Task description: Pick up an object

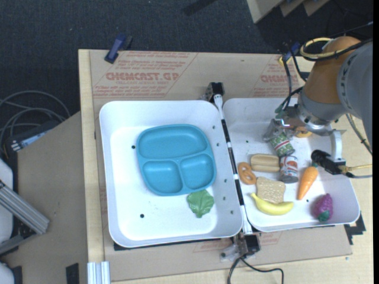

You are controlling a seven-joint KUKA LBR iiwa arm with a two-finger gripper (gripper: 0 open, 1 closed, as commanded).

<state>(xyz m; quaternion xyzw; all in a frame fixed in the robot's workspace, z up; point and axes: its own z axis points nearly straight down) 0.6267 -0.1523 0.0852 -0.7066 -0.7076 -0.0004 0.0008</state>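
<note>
- Nearest in the right bin (349, 215) lie a banana (272, 206) and, further right, a purple bunch of grapes (323, 206) with a green stem; both look like light toy food.
- In the left bin (118, 218), a green lettuce leaf (201, 202) sits just at the near edge of a blue divided plate (174, 158).
- Just beyond the banana, touching it, is a cracker (270, 189); a carrot (307, 182) lies to its right, tilted.
- A pretzel (246, 173) lies by the divider, beside a bread roll (265, 162) and a small can (289, 167).
- Farthest, the gripper (283, 136) hangs over a crumpled green and white packet (280, 142), touching or nearly so.
- Whether the tool is spread or pressed together cannot be told.
- The packet is probably light, soft and slippery; a pinch across its bunched middle should hold best.
- The carrot or roll, stiff and rounded, would likely take a grip across the narrow width.
</note>
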